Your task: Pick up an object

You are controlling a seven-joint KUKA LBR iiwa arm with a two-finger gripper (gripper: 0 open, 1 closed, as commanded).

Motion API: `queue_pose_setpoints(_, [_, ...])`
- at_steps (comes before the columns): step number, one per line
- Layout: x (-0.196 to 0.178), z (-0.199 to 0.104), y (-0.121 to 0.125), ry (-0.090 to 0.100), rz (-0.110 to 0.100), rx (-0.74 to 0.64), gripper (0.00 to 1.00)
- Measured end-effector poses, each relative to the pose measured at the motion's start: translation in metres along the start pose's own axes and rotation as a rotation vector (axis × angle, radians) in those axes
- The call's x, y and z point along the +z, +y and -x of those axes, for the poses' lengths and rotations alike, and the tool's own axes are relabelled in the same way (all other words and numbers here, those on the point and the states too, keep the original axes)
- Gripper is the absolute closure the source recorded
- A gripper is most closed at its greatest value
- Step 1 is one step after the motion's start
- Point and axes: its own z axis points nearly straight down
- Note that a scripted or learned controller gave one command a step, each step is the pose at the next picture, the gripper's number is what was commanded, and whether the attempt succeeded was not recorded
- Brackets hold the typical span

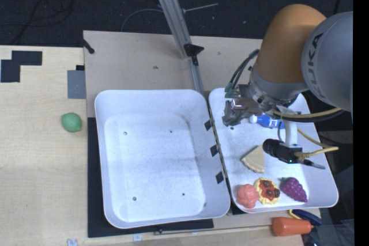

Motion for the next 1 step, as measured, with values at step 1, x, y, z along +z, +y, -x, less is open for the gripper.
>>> queue_pose_setpoints(1, [0.013, -0.0463, -0.005, 0.0, 0.0, 0.001, 1.0])
